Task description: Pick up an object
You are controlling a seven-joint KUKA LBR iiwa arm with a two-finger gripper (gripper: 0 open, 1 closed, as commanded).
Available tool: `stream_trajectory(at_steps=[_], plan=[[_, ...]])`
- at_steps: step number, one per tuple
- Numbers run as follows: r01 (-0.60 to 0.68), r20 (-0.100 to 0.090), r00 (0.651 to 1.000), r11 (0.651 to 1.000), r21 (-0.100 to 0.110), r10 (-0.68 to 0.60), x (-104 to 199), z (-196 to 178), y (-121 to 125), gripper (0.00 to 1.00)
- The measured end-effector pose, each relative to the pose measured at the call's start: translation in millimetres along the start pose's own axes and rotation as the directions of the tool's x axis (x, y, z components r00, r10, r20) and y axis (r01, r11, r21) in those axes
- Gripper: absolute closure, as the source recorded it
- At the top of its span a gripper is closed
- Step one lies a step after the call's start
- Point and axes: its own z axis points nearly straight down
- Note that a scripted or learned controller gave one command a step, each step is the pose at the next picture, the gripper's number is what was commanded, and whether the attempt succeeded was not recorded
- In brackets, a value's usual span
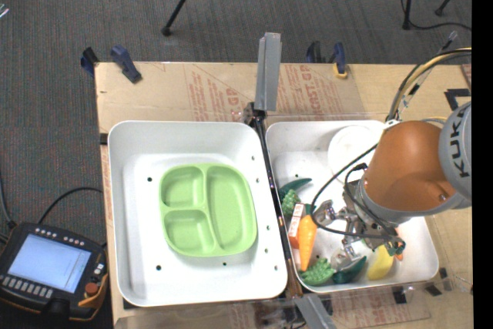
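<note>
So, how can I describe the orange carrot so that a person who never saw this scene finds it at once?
Look at the right-hand white bin, where the arm reaches in. Near that bin's left wall, among a cluster of toy foods, lies the orange carrot, lengthwise with its tip toward the front edge. It is the only plain orange, tapered piece; its neighbours are green or yellow.

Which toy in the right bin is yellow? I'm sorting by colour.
The yellow toy by the bin's near right corner, beside the gripper; the carrot is orange, the rest green.

A cardboard-topped bench [200,92] carries two shallow white bins side by side: the left bin [127,158] toward nine o'clock, the right bin [296,136] toward three o'clock, their inner walls touching at centre.
</note>
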Motion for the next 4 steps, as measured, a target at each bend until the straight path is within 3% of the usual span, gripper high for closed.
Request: stream_trajectory(at_steps=[1,2,3,4], plan=[[-0.07,-0.006,0.998,0.998,0.009,0.07,-12,0,9,0.0],[-0.031,-0.011,0.999,1.0,-0.001,0.031,6,2,21,0.0],[-0.074,-0.007,0.997,0.997,0.0,0.074,-7,2,-61,0.0],[-0.029,-0.01,1.0,1.0,-0.004,0.029,-3,2,-20,0.0]])
